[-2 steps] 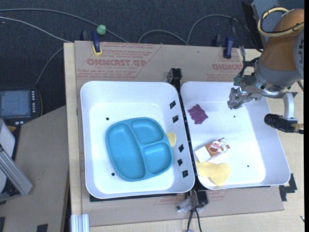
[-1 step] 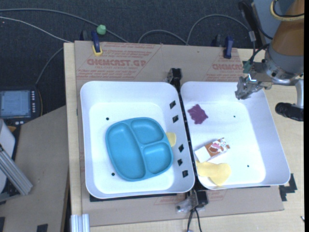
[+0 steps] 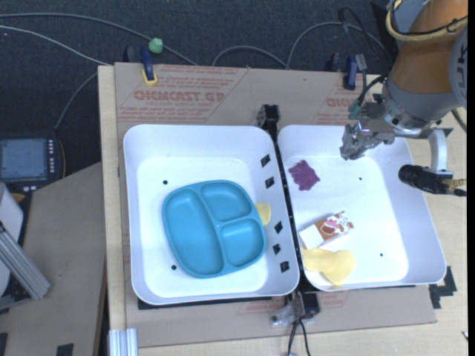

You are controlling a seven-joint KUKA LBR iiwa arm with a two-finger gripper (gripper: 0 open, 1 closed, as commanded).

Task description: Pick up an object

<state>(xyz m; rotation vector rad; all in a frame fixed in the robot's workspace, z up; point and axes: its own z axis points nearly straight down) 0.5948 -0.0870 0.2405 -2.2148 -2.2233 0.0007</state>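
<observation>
The two-finger gripper (image 3: pixel 355 150) hovers over the right white bin (image 3: pixel 415 221), finger opening unclear, nothing visibly held. The approach seems underway; next it must descend toward the crumpled purple object (image 3: pixel 303 174) to its left.

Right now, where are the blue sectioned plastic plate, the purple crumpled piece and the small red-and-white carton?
blue sectioned plastic plate (image 3: pixel 214 227), camera view, on its middle ridge.
purple crumpled piece (image 3: pixel 303 175), camera view, on its centre.
small red-and-white carton (image 3: pixel 327 230), camera view, on its printed top face.

Arm (image 3: pixel 430 43) cut by right edge. Yellow piece (image 3: pixel 263 213) partly hidden behind blue divided plate (image 3: pixel 214 227). Small carton (image 3: pixel 332 229) print unreadable.
</observation>
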